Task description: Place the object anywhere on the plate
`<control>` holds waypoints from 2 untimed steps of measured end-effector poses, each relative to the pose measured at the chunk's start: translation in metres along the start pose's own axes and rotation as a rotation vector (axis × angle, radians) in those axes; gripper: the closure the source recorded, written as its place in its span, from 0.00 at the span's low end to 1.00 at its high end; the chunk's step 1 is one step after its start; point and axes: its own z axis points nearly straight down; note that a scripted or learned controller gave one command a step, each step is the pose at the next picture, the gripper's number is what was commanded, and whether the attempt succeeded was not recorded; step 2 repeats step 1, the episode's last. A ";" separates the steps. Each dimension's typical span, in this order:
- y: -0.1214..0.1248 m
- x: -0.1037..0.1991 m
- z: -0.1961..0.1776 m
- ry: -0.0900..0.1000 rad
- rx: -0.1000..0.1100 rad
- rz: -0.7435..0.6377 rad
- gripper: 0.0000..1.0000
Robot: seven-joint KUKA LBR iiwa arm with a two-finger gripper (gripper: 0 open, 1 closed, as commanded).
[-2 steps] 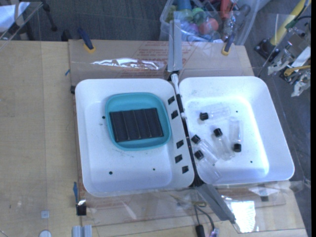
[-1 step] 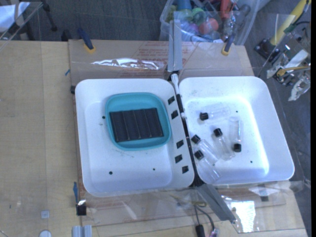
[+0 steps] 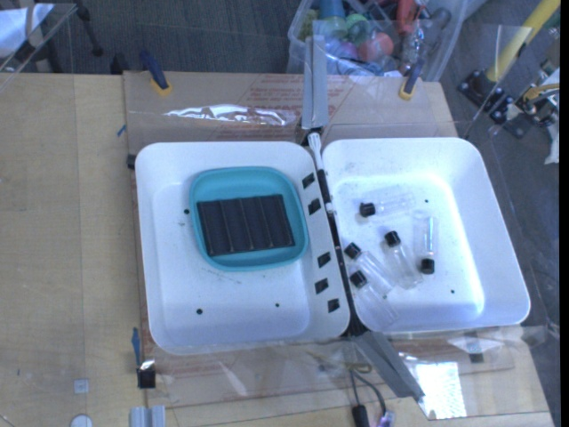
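Wooden bench (image 3: 62,238) carrying a cardboard sheet (image 3: 222,92). On the sheet, two shallow white bins side by side, touching along the middle: left bin (image 3: 169,318) and right bin (image 3: 498,283). A crumpled strip of clear film (image 3: 227,114) lies behind the left bin.

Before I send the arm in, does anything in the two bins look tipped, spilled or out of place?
Nothing looks spilled or broken. The teal plate sits flat in the left bin, holding a dark ribbed slab. The clear black-capped vials lie on their sides, scattered loosely in the right bin, pointing different ways.
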 end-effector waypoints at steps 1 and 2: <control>0.002 0.001 -0.011 0.000 -0.001 0.061 0.00; 0.002 0.001 -0.011 0.000 -0.001 0.061 0.00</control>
